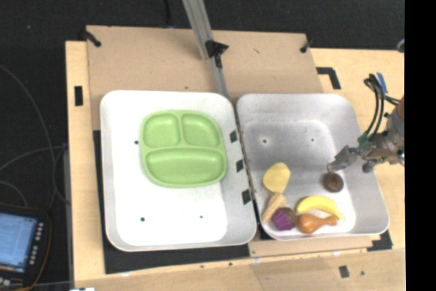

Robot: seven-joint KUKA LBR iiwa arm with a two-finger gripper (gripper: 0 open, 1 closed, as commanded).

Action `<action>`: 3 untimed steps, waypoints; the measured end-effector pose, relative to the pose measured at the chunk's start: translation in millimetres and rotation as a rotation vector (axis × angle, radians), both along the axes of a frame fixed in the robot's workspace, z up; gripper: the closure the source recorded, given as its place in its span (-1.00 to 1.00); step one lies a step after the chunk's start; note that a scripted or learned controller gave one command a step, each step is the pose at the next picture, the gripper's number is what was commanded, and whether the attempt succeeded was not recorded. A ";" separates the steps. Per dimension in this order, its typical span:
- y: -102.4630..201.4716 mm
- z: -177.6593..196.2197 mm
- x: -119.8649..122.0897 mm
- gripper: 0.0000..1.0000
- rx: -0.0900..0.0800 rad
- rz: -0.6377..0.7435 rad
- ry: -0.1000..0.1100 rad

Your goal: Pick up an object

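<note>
Five toy foods in right bin [354,116], near edge first: drumstick [315,221], purple piece [283,219], banana [319,205], tan wedge [274,202], yellow chip-shaped piece [276,177]. Brown lump [332,181] next, just under my gripper [343,160]. Finger state: cannot tell. Nothing lifted yet. Green divided plate [182,148] in left bin [119,215].

One fixed camera looks down at a slant from above the bench [191,58] (both white bins [122,167] framed whole).
</note>
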State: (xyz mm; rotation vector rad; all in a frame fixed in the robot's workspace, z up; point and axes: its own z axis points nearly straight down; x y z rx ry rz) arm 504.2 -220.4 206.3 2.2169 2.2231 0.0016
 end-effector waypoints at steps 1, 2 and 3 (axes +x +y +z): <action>0.0 0.0 0.0 -1.00 0.000 -0.001 0.000; -0.8 -42.0 0.1 -1.00 0.000 -0.003 0.004; -1.0 -84.4 1.7 -1.00 0.000 -0.005 0.005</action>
